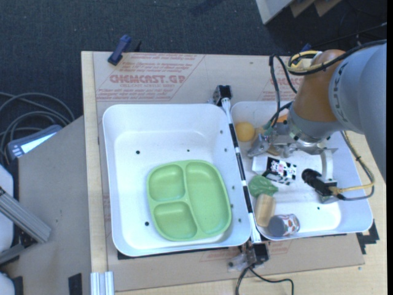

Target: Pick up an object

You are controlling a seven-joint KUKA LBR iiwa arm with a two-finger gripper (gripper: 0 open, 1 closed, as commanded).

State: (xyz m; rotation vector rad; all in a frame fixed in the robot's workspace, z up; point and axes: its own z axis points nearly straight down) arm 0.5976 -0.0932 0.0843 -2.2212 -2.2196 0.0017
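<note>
My gripper (pixel 274 146) hangs low over the back half of the right bin (pixel 353 217), under the grey and orange wrist. A small black-and-white patterned object (pixel 280 169) lies just in front of it. A yellow ball (pixel 245 131) rests to its left, near the bin's back left corner. Toward the front lie a green leafy piece (pixel 261 186), a tan cylinder (pixel 264 208) and a grey cup-like object with an orange mark (pixel 282 224). Nothing is visibly held.
The left bin (pixel 123 134) holds a green divided plate (pixel 187 200) in its front half. The rims of the two bins meet at a dark divider (pixel 236 155). A blue clip (pixel 119 50) lies on the board at the back left.
</note>
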